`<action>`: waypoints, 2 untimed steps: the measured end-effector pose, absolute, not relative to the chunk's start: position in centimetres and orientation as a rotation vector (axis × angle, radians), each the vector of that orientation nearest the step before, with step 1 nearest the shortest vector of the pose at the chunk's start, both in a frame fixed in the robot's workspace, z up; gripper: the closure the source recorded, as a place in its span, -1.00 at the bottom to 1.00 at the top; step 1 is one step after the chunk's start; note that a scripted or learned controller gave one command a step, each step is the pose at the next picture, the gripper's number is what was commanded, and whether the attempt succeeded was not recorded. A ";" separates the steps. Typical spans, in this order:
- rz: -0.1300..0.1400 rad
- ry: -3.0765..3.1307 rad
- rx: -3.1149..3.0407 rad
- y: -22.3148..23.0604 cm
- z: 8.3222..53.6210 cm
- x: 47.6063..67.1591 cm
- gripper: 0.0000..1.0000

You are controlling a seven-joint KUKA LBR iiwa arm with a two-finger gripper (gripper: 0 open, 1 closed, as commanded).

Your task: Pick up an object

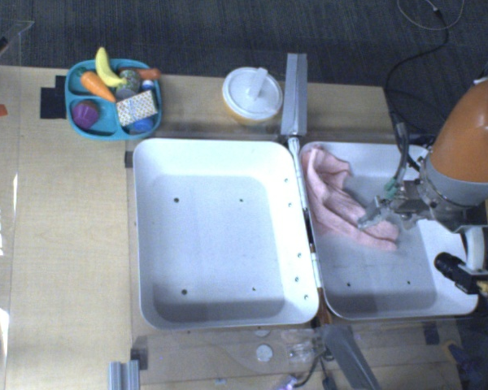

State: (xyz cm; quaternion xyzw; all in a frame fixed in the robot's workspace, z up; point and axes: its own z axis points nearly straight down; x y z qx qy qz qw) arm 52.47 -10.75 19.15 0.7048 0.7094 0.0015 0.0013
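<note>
- We see two white bins: the left bin (215, 234) and the right bin (382, 295), both with small dark dots.
- We note a pink cloth (335, 201) in the right bin.
- We see a grey arm (472, 149) with an orange band.
- We spot a blue tray (112, 98) holding a yellow banana (106, 67), an orange carrot (96, 85) and a purple piece (85, 114).
- We see a white lidded cup (252, 93) with a yellow rim.
- The bench (57, 242) looks pale tan.
</note>
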 end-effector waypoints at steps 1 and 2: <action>0.013 2.217 2.212 -11.7 9.8 55.7 -1.00; 0.019 2.339 2.067 -9.7 9.4 56.1 -1.00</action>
